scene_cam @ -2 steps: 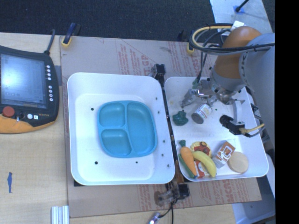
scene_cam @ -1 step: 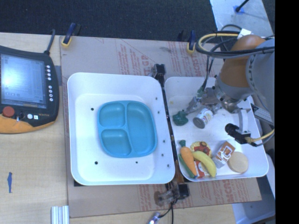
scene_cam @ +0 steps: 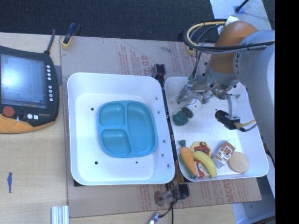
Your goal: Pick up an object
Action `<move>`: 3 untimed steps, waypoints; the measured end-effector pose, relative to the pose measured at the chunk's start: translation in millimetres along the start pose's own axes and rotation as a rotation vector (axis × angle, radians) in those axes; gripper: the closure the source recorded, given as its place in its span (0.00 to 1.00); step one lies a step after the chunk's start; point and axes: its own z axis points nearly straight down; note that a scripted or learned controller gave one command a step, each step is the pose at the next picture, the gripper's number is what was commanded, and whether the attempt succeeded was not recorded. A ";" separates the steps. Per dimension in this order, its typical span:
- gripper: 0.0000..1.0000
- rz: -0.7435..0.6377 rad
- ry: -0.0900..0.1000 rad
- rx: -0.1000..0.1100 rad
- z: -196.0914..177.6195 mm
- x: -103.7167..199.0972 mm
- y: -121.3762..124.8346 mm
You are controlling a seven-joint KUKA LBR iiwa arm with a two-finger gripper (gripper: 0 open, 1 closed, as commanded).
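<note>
Over the back left corner of the right bin [scene_cam: 208, 132] the tool [scene_cam: 190, 97] hangs low, the grey arm [scene_cam: 236, 43] reaching in from the right above it, and whether the tool is wide or narrow I cannot tell from where I stand; nothing shows as held. Just in front of it, close to the bin's left wall, lies a small teal object [scene_cam: 181, 117], and that looks like the likeliest target. It sits apart from everything else, so it should be a clean pick. Along the bin's front edge things are crowded: a carrot [scene_cam: 187, 158] and a banana [scene_cam: 206, 164] lie side by side, touching or nearly so, with an orange and white box [scene_cam: 224, 153] and a round tan disc [scene_cam: 238, 162] toward the front right corner. Over in the left bin [scene_cam: 79, 125] there's a blue divided plate [scene_cam: 127, 127] lying flat, a poor thing to pinch. To do this well, I'd say centre squarely over the teal piece before descending, keep off that left wall, close firmly, then lift straight up. The risk, to my eye, is nudging it against the wall and having it roll away.
</note>
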 end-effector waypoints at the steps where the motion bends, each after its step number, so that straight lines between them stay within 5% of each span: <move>1: 0.00 0.000 0.000 0.001 0.1 0.7 -0.2; 3: 0.00 -0.001 -0.001 0.002 0.6 -20.2 -35.7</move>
